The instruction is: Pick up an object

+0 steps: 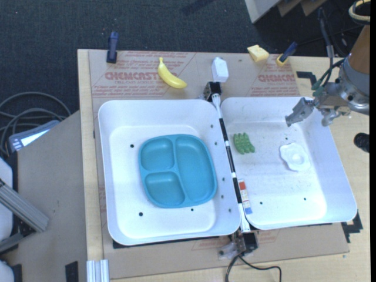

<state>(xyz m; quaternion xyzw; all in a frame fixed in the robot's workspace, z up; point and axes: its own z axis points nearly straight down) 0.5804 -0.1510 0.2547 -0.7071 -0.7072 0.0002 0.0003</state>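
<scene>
Gripper point(309, 111) sits at upper right of frame, over the back edge of the right bin point(329, 198). Two fingers visible, spread apart: one grey finger point(298, 111) angles down-left, the other lies nearer the wrist. Nothing between them. Appears to hang above the bin floor rather than touch it, though height is hard to judge from this slant.

Nearest candidates, both in the right bin: a small white piece point(294, 157), below and slightly left of the gripper, lying flat on the floor; a green piece point(244, 143), further left, close to the divider. Neither is touched.

Left bin point(111, 157) at centre-left holds a blue tray point(176, 170) with three compartments, lying flat.

Outside the bins, along the top of the bench: a banana point(170, 75), a yellow block point(257, 53), a white item point(220, 69) — all well apart from the gripper.

Progress, as judged: no pick made yet. Gripper is open and empty, so approach, descent, closing and lift all remain. White piece looks the likeliest target by nearness; that is a guess.
</scene>
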